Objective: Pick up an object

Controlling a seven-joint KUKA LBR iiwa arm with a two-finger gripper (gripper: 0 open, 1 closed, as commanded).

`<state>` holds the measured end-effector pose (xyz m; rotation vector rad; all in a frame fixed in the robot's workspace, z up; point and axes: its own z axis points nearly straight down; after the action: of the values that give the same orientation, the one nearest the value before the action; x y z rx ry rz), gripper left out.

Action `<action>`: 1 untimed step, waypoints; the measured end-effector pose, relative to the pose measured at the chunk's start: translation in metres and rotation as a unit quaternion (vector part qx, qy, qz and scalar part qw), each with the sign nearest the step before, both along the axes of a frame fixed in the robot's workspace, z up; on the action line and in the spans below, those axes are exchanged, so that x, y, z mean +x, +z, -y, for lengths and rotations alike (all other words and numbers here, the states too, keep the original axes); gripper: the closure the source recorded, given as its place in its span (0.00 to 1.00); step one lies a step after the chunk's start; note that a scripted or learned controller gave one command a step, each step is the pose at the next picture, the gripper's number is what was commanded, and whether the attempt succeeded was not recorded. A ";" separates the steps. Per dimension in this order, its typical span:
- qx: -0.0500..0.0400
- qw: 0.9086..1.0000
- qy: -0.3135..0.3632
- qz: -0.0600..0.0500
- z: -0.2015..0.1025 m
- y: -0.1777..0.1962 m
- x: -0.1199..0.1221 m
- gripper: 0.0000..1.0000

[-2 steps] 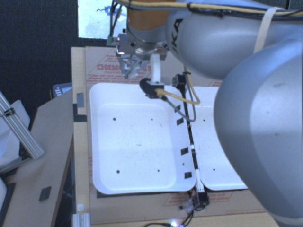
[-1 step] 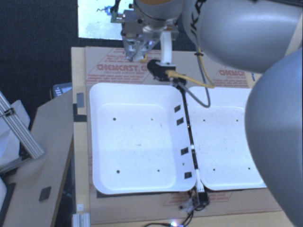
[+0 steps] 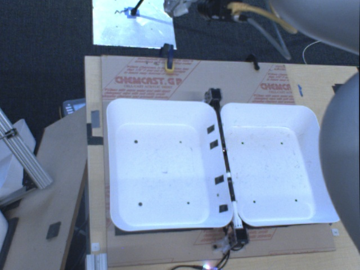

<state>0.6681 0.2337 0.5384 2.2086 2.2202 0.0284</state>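
Two shallow white bins sit side by side on the bench, the left bin [image 3: 160, 167] and the right bin [image 3: 270, 167]. Their floors show only small dark dots and faint scuffs. My gripper [image 3: 181, 1] is a blurred grey metal shape at the top edge of the view, raised high above the bench and beyond the back of the left bin. Cables and a yellowish hose [image 3: 253, 10] trail from it toward the arm. The arm's grey body [image 3: 340, 151] bulks along the right edge, overlapping the right bin's outer rim.
A cardboard sheet with red lettering [image 3: 149, 79] lies under the bins. Black clips [image 3: 220, 162] run along the seam between them. A small blue and yellow clamp [image 3: 168, 58] stands at the bench's back edge. A shiny plate [image 3: 132, 16] lies on the dark floor. An aluminium rail [image 3: 22, 156] leans at left.
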 end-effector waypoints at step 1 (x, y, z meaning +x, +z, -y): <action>-0.005 1.000 -0.004 -0.015 0.041 -0.120 0.000 1.00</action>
<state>0.6683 0.1931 0.4185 2.2273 2.2222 -0.0149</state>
